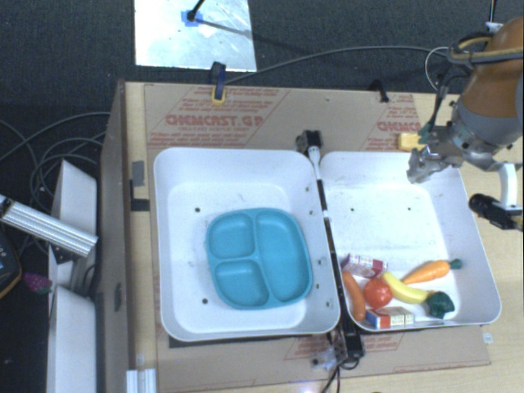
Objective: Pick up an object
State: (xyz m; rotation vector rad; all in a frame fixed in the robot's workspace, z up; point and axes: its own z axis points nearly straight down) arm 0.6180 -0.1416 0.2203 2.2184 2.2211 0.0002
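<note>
- Starting at the left, the left bin (176,187) holds a blue tray (259,257) and nothing loose to pick.
- In the right bin (458,219), the toys are heaped at the near edge: sausage (354,295), tomato (377,292), banana (405,289), carrot (427,271), broccoli (440,303), with small boxes (388,319) among them.
- The carrot lies with its long axis running left to right, tilted up toward the right.
- At the far right corner of that bin is the gripper (423,169), nothing in it; open or closed, I cannot tell.
- The pile lies toward the camera from the gripper, well apart; the carrot looks like the nearest reach.
</note>
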